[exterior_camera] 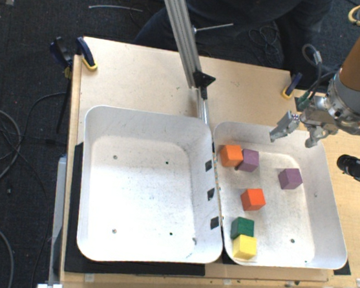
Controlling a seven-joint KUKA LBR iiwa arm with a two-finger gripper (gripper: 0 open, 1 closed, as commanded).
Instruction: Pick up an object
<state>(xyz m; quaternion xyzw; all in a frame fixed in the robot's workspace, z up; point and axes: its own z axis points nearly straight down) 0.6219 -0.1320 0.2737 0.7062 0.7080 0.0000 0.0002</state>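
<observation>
Arm: reaching in from right, wrist hanging above far rim of right bin.
Gripper: fingers spreading wide, holding nothing.
Blocks: six lying in right bin; purple block sitting nearest gripper, apart from it.
Cut off: upper arm leaving frame.
Writing: none legible.

landmark: right bin
blocks: six inside it
back pair: two touching, near its left wall
front pair: two touching, front-left corner
gripper: above its back rim
left bin: touching it
</observation>
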